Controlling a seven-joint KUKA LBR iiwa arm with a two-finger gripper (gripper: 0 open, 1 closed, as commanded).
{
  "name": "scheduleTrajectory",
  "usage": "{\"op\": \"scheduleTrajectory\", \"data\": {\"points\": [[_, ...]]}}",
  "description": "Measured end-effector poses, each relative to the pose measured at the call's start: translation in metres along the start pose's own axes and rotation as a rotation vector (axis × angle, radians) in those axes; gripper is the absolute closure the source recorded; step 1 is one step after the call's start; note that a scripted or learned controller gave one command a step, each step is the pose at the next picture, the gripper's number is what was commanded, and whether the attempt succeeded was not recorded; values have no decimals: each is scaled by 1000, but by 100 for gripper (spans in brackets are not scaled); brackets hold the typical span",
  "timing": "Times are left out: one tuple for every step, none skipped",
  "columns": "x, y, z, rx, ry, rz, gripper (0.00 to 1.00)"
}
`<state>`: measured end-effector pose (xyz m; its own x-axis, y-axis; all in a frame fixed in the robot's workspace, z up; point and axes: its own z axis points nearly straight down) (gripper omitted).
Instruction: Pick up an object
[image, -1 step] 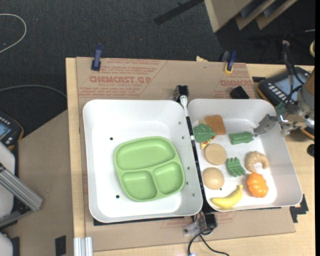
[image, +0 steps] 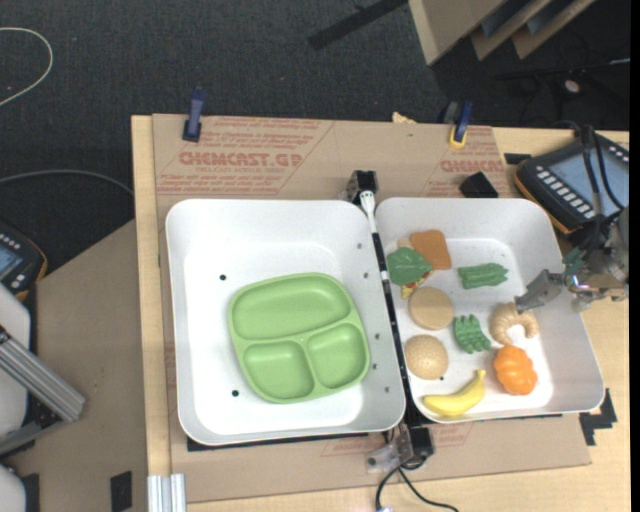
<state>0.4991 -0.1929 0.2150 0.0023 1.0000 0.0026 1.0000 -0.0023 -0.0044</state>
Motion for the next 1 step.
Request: {"op": "scheduleTrajectory", "data": {"points": [[53, -20, 135, -2, 0, -4, 0]]}}
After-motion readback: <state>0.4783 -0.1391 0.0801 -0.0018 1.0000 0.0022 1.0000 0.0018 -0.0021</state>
